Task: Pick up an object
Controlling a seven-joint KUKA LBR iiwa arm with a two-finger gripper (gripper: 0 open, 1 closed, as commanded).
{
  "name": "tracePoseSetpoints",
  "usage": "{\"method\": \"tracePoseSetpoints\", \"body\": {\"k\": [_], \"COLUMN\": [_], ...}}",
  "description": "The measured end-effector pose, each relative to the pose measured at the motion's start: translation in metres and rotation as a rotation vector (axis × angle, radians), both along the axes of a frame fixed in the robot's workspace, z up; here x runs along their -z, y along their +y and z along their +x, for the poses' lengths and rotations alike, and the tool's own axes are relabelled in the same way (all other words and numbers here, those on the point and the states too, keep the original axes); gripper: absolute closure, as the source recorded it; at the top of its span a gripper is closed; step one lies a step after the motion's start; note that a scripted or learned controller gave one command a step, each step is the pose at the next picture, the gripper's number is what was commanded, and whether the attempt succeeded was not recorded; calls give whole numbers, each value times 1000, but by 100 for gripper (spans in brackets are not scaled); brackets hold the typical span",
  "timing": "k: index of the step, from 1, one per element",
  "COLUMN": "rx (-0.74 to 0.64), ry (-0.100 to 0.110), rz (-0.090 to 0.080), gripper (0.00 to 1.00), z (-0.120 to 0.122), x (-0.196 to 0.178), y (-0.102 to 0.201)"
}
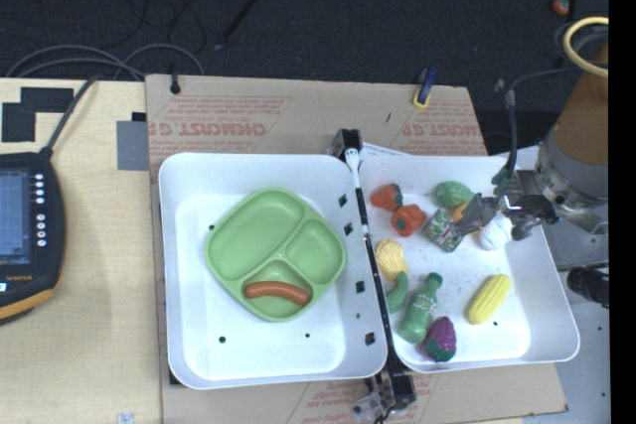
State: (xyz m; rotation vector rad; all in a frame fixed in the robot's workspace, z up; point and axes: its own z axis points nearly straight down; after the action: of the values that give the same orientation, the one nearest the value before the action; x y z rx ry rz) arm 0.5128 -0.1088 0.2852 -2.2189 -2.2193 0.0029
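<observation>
The right bin (556, 313) holds several toy foods. Among them are a red pepper (387, 197), an orange piece (407, 219), a green leafy piece (453, 193), a grey-green can (442, 229), a white round piece (494, 235), a yellow corn cob (488, 298), a green bottle (420, 305) and a purple eggplant (440, 338). My gripper (489, 216) reaches in from the right, low over the bin's upper right part. It is right beside the can and just above the white piece. Nothing is visibly lifted.
The left bin (189, 333) holds a green divided plate (275, 248) with a toy sausage (277, 291) in its front compartment. A yellow piece (391, 258) and a green piece (397, 291) lie by the divider. A black tablet (25, 228) sits at far left.
</observation>
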Motion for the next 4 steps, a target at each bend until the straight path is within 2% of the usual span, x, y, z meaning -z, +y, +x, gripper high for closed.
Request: {"method": "tracePoseSetpoints", "body": {"k": [1,2,3,4], "rx": [0,0,6,-8], "ry": [3,14,3,-6], "rz": [1,4,1,1], "gripper": [100,100,100,100], "z": [0,-41,-38,-11], "x": [-10,107,92,36], "y": [-1,15,12,78]}}
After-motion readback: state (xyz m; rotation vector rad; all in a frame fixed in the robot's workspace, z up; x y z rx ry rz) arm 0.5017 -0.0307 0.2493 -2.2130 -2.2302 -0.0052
